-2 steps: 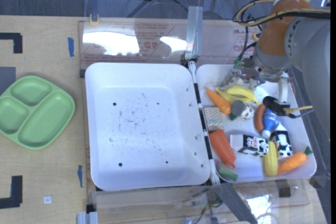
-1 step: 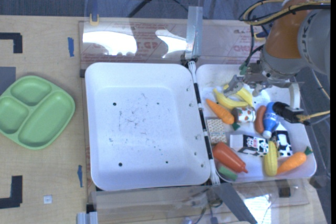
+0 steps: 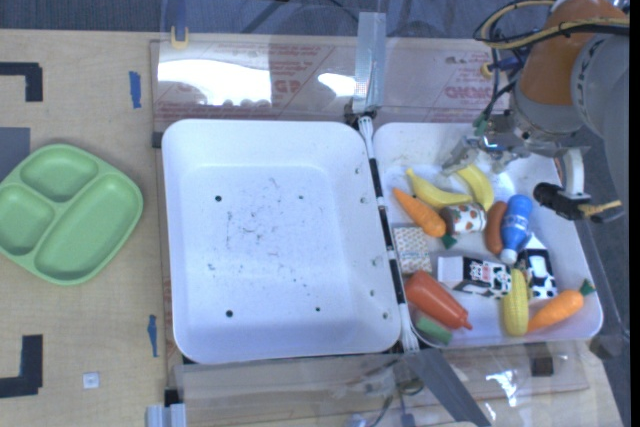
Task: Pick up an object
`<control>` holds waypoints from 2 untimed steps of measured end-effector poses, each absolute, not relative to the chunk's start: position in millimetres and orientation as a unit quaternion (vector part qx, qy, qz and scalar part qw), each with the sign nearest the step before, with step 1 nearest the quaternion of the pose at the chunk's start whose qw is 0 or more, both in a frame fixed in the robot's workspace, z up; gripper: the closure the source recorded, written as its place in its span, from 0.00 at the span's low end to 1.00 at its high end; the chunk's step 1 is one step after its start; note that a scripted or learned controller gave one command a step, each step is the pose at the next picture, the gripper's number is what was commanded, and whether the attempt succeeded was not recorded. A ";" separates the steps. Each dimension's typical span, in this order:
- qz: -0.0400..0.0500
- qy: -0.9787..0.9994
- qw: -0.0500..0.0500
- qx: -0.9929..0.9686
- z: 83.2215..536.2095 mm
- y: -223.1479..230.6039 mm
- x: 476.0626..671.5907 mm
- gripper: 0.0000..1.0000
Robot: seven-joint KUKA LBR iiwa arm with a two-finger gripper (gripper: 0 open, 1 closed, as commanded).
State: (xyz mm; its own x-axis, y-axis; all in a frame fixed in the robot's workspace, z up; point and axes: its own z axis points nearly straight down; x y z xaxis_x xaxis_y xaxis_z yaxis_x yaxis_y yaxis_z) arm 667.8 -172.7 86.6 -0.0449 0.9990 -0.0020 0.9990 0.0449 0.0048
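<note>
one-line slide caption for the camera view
KUKA arm's hand above the toy-filled right bin, near two bananas; green tray at left.
</note>
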 end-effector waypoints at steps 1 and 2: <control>0.001 0.748 0.002 0.664 175.4 -163.2 667.8 0.00; 0.001 0.748 0.002 0.663 175.0 -163.1 667.6 0.00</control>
State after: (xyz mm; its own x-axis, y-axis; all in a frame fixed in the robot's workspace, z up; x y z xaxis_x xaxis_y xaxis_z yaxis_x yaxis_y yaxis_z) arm 667.6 -163.1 175.0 -0.1195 0.9928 -0.0016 0.9928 0.1195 0.0030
